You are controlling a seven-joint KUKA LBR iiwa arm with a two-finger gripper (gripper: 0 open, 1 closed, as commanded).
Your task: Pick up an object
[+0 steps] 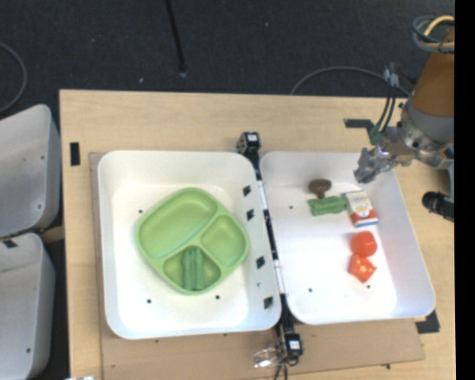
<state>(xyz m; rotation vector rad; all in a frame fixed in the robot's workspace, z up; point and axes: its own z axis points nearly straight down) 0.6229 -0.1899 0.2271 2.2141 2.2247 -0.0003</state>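
Orange pieces (362,256): two, in the right bin (332,291), nearest the camera, well below the fingers.
Small carton (360,209): red and white; print too small to read.
Green block (327,206): touching the carton's left.
Brown knob (320,186): just behind the block.
Fingers (367,167): over the bin's far right corner; open or closed, cannot tell.
Green divided plate (191,240): left bin (127,307).

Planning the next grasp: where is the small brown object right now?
In the right bin, near its far edge, the brown object lies just above the green block.
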